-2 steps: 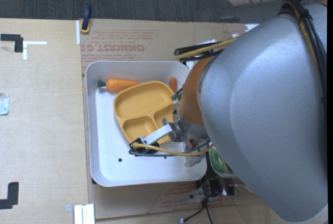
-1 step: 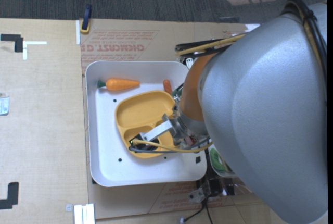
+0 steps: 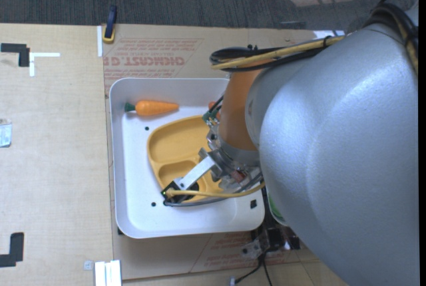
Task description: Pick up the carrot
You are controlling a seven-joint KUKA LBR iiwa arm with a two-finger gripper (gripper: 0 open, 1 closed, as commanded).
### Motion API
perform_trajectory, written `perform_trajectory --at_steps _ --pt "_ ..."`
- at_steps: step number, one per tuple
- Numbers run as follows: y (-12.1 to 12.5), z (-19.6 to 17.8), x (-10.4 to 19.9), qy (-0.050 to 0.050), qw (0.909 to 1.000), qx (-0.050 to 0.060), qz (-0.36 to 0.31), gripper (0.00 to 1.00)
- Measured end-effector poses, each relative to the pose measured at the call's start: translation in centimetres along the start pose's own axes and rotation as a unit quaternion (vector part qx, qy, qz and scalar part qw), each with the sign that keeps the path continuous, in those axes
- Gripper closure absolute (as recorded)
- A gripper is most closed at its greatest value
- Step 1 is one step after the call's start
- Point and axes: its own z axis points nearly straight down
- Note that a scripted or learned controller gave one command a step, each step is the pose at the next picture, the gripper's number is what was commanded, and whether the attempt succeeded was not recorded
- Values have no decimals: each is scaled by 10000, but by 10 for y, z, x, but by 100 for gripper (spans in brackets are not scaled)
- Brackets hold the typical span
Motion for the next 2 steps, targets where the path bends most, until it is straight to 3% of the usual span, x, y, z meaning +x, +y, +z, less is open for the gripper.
perform_trajectory --at_steps 1,2 --pt "-32 -71 19 -7 9981 -5 -615 100" --pt "-70 -44 42 -27 9976 -6 -693 100"
